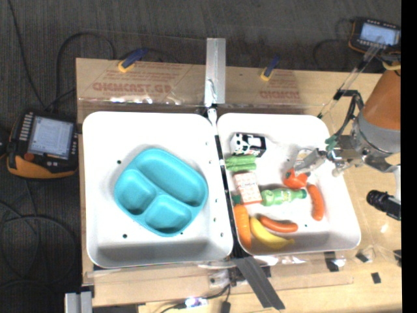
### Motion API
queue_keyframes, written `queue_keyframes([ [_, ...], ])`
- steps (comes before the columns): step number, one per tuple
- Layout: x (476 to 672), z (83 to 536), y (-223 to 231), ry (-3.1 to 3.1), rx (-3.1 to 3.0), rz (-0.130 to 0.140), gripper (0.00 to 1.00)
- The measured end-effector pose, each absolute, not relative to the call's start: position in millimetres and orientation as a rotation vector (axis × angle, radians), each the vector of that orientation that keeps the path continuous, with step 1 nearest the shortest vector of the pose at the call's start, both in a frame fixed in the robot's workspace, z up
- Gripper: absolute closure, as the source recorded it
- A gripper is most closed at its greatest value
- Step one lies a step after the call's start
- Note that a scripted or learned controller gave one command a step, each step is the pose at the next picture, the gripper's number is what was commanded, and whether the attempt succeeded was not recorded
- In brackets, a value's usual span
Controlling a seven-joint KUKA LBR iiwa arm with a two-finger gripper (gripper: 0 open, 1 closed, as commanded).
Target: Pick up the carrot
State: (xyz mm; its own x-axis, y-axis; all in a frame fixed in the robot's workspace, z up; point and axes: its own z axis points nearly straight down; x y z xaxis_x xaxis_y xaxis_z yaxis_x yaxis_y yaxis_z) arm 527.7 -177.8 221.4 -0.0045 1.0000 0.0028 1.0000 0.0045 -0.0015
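Grey arm, orange band, thin black cables, pale metal gripper

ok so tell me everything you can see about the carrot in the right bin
The carrot is a smooth orange toy, plastic by its sheen, tapering toward the bin's near edge. It lies flat along the left wall of the right bin, in the near left corner. The banana presses against its right side, and a red and white carton sits at its upper end. The gripper is apart from it, further right.
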Motion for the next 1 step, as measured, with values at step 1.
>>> queue_keyframes([
  [1, 521.9, 119.7, -206.0, -2.634, -1.712, -0.003, 0.0],
])
